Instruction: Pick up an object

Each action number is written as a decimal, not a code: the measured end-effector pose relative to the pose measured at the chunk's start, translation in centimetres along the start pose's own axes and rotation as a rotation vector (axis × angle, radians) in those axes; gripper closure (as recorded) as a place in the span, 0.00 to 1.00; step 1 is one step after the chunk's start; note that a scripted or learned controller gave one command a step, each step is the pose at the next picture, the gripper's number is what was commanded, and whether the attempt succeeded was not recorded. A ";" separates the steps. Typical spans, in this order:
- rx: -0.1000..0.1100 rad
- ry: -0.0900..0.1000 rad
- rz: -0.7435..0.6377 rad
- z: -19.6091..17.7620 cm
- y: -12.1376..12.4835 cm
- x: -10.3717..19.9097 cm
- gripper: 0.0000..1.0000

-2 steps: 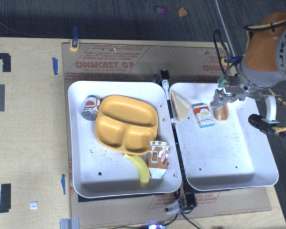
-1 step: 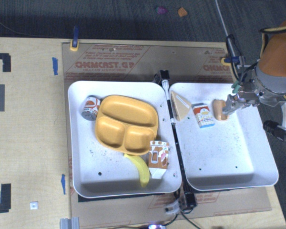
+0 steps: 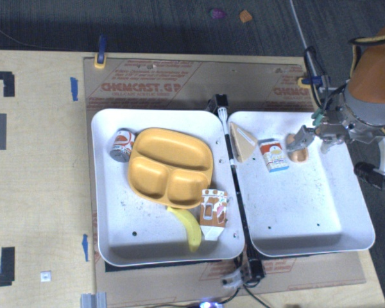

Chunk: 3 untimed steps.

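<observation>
- The gripper (image 3: pixel 301 145) hangs over the far part of the right bin (image 3: pixel 321 236), reaching in from the right under the arm's orange band (image 3: pixel 372 72).
- A small brownish object (image 3: pixel 298 154) sits right at the fingertips. Whether the fingers are closed around it or merely beside it cannot be told from this slanted view, nor can how far apart they stand.
- That brownish object seems the likeliest pick target, since the gripper is lined up on it and not on its neighbours.
- Just left of it lies a small white carton with a red label (image 3: pixel 275 155), and further left a tan wedge (image 3: pixel 242 142) leans near the bin's left wall. Both stand apart from the gripper, so they should not crowd a grasp.
- The left bin (image 3: pixel 109 236) holds a yellow divided tray (image 3: pixel 169 166) across its middle, a crushed can (image 3: pixel 121 145) at its far left corner, a banana (image 3: pixel 189 228) poking out from under the tray's near edge, and a brown-and-white packet (image 3: pixel 213 209) beside the banana.
- These left-bin things overlap and press together, which would make them harder picks; the loose spacing in the right bin probably explains why the arm works there.
- Judged from this, the task is at the grasp stage, with lift not yet confirmed.
</observation>
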<state>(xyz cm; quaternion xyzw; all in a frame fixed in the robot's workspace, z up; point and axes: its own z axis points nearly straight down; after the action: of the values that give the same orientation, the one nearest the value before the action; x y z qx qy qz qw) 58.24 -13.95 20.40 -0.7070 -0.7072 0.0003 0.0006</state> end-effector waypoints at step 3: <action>0.080 0.025 0.008 11.5 7.4 2.7 0.00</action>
<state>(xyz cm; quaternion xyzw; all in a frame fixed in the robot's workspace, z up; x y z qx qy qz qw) 65.59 -11.25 8.94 -0.7092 -0.7037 0.0199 0.0376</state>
